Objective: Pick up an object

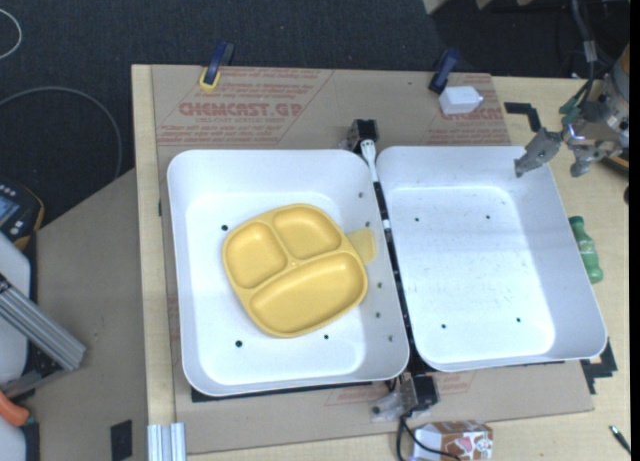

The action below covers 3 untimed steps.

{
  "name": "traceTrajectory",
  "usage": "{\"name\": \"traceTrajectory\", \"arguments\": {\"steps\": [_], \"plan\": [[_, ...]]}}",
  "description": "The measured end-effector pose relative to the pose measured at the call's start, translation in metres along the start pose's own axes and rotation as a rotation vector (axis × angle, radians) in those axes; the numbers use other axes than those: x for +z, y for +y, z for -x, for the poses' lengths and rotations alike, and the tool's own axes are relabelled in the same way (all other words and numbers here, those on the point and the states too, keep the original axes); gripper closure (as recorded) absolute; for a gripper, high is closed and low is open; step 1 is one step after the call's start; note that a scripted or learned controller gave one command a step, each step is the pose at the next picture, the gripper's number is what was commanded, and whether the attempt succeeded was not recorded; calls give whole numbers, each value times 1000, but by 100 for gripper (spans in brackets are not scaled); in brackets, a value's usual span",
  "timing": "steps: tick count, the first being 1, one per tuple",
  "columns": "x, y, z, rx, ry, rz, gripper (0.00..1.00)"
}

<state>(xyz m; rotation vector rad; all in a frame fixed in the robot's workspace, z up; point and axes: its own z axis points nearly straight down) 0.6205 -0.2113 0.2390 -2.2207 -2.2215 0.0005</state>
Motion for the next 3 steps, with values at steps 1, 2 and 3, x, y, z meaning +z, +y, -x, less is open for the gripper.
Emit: {"name": "traceTrajectory", "arguments": {"steps": [1, 2, 3], "plan": [[-99, -64, -43, -3, -1, 8, 0], [-196, -104, -128, -7, 0, 8, 0], [-289, -142, -176, -4, 0, 9, 0]]}}
